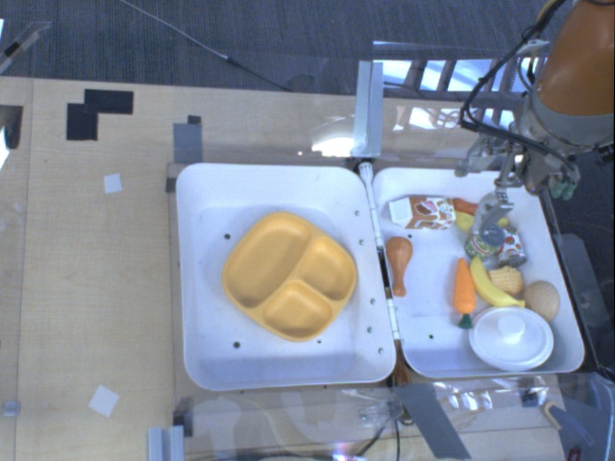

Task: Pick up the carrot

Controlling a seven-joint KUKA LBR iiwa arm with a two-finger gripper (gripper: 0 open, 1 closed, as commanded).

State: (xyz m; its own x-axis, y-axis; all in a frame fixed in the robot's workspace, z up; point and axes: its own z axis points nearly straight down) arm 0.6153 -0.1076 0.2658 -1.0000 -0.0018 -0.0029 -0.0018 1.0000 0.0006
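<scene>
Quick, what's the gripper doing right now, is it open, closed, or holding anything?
Gripper: over the right bin, above the pile near the banana; open or shut cannot be told. The carrot lies apart from it.

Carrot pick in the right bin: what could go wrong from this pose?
1. The small orange carrot lies tight against the yellow banana, so the pincer might catch both.
2. The pincer hovers over a crinkled snack packet, not the carrot, and could grab that instead.
3. The round white bowl sits near the carrot's green tip and may get nudged.
</scene>
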